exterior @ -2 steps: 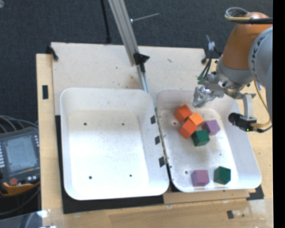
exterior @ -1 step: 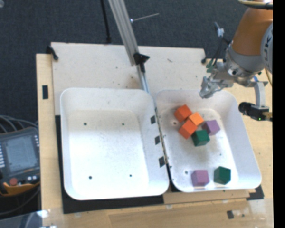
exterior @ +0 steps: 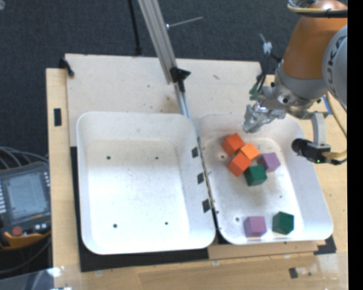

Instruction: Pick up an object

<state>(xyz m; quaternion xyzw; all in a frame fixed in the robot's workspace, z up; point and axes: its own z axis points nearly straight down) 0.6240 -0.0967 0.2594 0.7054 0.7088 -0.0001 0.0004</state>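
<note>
Right bin (exterior: 308,192): gripper (exterior: 252,124), grip state indiscernible, hovers just above-right of orange block (exterior: 233,144), clustered touching neighbours, edges diagonal.

Teach pendant (exterior: 21,198) left of bench — slanted aluminium rail (exterior: 160,38) above bins.

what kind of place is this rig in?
Likely a robotics lab grasping cell: a KUKA arm over two white bins on a wooden bench, coloured blocks as test objects, and a teach pendant beside it.

right bin (exterior: 311,189): blocks (exterior: 248,162) clustered behind | two blocks (exterior: 268,224) in front
</note>
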